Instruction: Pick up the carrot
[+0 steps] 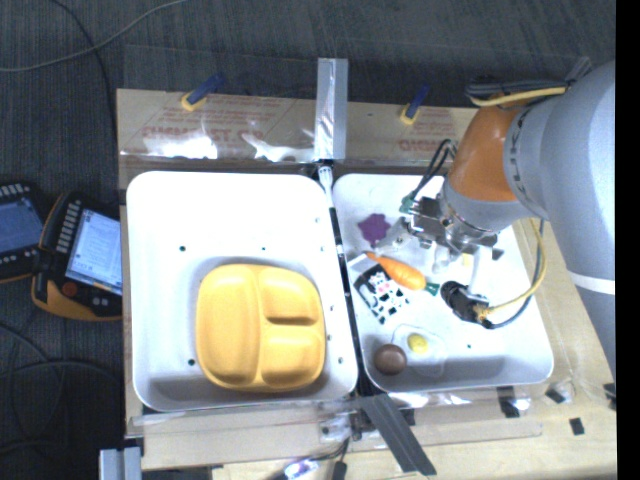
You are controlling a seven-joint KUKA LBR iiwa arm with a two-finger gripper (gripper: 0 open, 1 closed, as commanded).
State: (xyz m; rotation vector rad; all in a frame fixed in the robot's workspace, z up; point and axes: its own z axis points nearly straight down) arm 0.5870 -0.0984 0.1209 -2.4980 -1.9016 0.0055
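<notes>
Orange carrot (398,270), flat on the floor of the right bin (520,368), towards its left wall. Lies on a slant: pointed end up and to the left, green end down and to the right, long axis running between the two. Touches the upper edge of a black-and-white card (383,293), which sits just below it.

Left bin (170,218): holds a yellow plate (262,326) with compartments, low in the bin and right of its middle.

Right bin, from the left: a purple piece (375,227) above the carrot, then the carrot and card, a brown ball (390,359) near the front wall, and a small yellow bit (418,344) just beside the ball.

Slim and tapered in shape, bright orange along the body, with a short green stub at the thick end.

Gripper (443,253): hangs over the right bin, just right of the carrot and a little above it. Cannot tell how far open. Has no hold on the carrot.
</notes>
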